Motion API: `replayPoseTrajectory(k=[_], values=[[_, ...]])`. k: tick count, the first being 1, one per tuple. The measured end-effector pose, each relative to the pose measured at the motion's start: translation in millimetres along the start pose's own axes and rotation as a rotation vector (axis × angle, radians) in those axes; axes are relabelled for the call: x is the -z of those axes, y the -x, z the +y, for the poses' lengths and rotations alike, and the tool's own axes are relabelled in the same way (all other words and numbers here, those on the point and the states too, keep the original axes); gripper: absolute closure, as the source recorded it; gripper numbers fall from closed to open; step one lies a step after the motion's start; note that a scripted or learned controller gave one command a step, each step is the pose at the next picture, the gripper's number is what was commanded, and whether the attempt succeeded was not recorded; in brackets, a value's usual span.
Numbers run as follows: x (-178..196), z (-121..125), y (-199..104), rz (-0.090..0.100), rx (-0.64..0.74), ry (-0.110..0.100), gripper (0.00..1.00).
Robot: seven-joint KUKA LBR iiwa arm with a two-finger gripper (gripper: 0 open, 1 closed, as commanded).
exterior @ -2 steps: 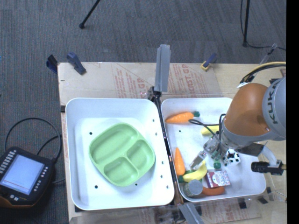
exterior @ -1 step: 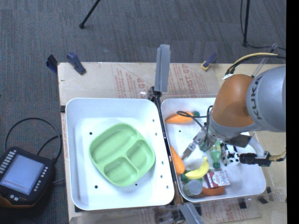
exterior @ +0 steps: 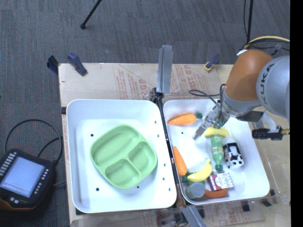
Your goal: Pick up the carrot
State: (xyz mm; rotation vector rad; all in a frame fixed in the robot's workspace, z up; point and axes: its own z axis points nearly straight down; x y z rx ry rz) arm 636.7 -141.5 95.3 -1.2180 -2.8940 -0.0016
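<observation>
The carrot (exterior: 182, 119) lies near the top of the right bin (exterior: 258, 174), pointing left with its green end to the right. The gripper (exterior: 204, 130) hangs just beside it, a little lower and to the right. I cannot tell if the gripper is open, and it holds nothing I can see. A second carrot (exterior: 179, 161) lies lower down.

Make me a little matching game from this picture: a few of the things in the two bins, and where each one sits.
Things:
1. green plate
2. banana
3. toy cow
4. gripper

Places:
A. right bin, near its right side
B. left bin, alone
C. above the right bin, just right of the upper carrot
D. right bin, toward the front, beside the green bottle

Pairs: 1-B, 2-D, 3-A, 4-C
</observation>
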Motion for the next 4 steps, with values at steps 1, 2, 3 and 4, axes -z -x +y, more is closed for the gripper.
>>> replayPoseTrajectory(k=[1,2,3,4], values=[[-9.7,-46.2,-8.3,0.002,-0.085,-0.001,0.00],[-10.3,30.3,-23.7,0.002,-0.197,-0.002,0.00],[-10.8,36.9,-27.9,0.004,0.024,-0.005,0.00],[-2.7,38.0,-27.3,0.005,0.024,-0.003,1.00]])
